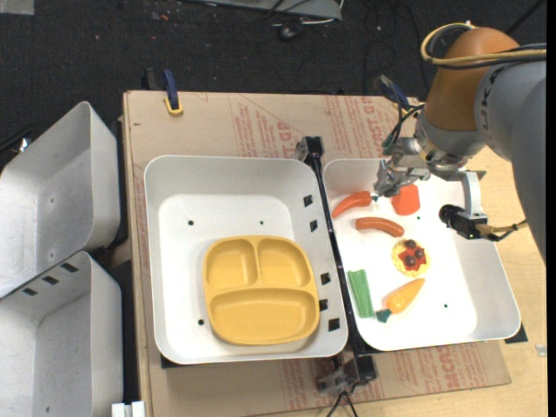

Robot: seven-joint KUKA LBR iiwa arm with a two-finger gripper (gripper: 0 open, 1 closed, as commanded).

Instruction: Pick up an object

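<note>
A slanted overhead look at a brown surface [234,115] carrying two shallow white bins side by side. The left bin [174,189], in the middle of the frame, holds a yellow divided plate [259,289] with three compartments, lying flat toward the bin's lower half. The right bin [473,294], at centre right, holds a scatter of toy foods. Near its upper left lies a red-orange chilli-shaped piece [351,203]; just below that, a brown sausage [380,226]. An orange-red block [406,200] sits near the bin's upper middle. Lower down is a small round yellow piece with dark red toppings [409,255], then an orange carrot [403,296] lying at a slant, and beside it, to the left, an upright-lying green strip [359,291]. The grey arm with its orange band [465,76] enters from the upper right. Its pincer [388,183] hangs over the upper part of the right bin, just beside the orange-red block and the chilli; how wide it stands, and whether it grips anything, cannot be told from here.
</note>
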